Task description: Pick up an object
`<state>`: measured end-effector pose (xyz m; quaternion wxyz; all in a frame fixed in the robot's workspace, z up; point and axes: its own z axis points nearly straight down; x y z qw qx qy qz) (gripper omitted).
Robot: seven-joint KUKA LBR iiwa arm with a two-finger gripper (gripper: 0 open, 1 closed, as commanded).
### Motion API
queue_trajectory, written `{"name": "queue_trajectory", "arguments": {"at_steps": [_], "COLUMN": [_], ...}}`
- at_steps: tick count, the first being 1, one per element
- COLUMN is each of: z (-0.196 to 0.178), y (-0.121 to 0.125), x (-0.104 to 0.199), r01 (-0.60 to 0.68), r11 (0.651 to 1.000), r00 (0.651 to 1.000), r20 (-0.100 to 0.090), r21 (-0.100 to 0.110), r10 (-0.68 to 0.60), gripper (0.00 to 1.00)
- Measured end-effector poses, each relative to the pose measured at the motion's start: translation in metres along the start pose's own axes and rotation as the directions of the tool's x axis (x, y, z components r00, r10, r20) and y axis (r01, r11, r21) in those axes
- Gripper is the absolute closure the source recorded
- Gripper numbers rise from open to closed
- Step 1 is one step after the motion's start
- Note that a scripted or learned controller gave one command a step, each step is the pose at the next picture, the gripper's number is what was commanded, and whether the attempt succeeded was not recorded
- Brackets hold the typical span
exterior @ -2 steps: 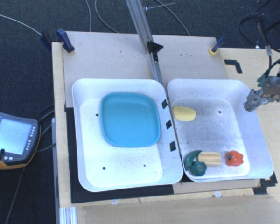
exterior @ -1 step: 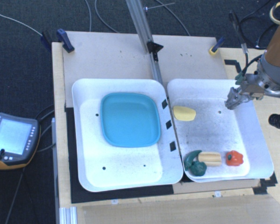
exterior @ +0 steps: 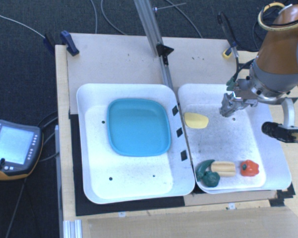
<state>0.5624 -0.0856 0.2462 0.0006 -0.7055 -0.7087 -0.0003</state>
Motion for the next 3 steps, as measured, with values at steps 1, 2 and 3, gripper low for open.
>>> {"name": "queue_trajectory", "arguments": {"at_steps": [1, 2, 3], "z": [-0.002, -0.008, -0.013], "y": [0.011, 0.013, 0.015], "x": [0.06, 0.108, 0.159], "r01": [0.001, -0.001, 0.0], "r11": [1.0, 1.0, 1.0], "r00": [1.0, 1.0, 1.0], "r20": [0.0, 0.0, 0.0], "r21": [-0.001, -0.001, -0.001], "r10": [-0.001, 0.001, 0.0], "gripper": [1.0, 1.0, 1.0]}}
